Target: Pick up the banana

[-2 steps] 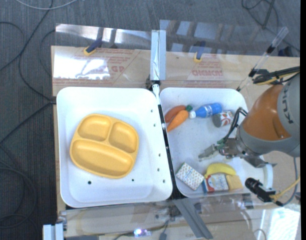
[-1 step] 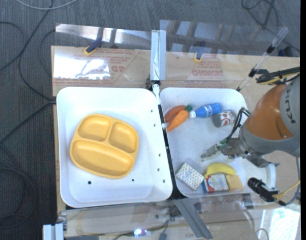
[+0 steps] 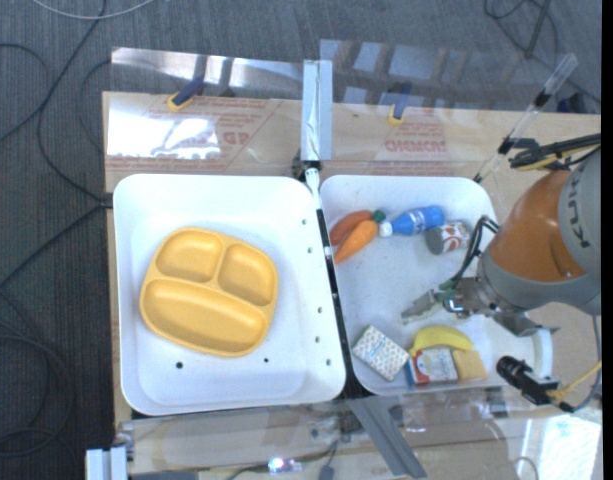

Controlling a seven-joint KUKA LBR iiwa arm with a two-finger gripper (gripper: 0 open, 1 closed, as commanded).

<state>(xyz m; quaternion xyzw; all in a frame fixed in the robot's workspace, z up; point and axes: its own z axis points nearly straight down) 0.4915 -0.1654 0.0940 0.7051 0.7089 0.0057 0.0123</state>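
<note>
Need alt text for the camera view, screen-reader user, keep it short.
The arm's gripper hovers in the right bin just above the banana, which lies near the bin's front edge beside a small patterned packet. Further back sit a carrot and a blue bottle. The left bin holds a yellow divided plate.

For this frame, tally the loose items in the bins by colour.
Yellow: 2, the tray and banana
Orange: 1, the carrot
Blue: 1, the bottle
Mixed colours: 3, the can, packet and box
Total: 7
</note>
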